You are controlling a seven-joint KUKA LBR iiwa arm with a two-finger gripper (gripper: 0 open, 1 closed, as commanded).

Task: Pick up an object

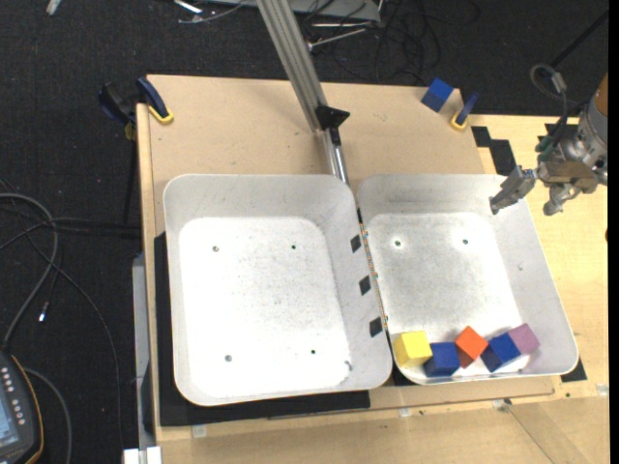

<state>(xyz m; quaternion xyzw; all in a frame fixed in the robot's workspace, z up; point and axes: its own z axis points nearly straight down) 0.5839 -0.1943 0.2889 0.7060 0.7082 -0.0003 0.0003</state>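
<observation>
Spread-fingered and carrying nothing, the two-finger metal tool (535, 194) hangs at the far right corner of the right shallow white plastic bin (435, 196), its two dark fingers splayed apart with plain air between them, one over the bin's rim and the other just outside it.

All the pickable pieces sit well away from the tool, toward the camera, huddled along the right bin's near wall. From the tool's side running leftward there is a pale purple block (523, 338), a dark blue cube (502, 352), an orange cube (471, 345), a second blue cube (443, 358) and a yellow cube (413, 347). They lie in a tight row, several touching their neighbours. Farther left of the tool, past the bin divider, lies the left shallow white plastic bin (193, 201). Behind and left of the tool, a small blue block (438, 93) sits on the tan wooden counter (242, 124), outside both bins.

My reading is that the pick is at its opening step: the approach, with no target yet closed on. The next move calls for travelling toward the camera along the bin's right side and descending over one piece. The purple block, nearest the tool and at the row's end, looks the easiest; the crowding and the close bin wall leave little room for the fingers.
</observation>
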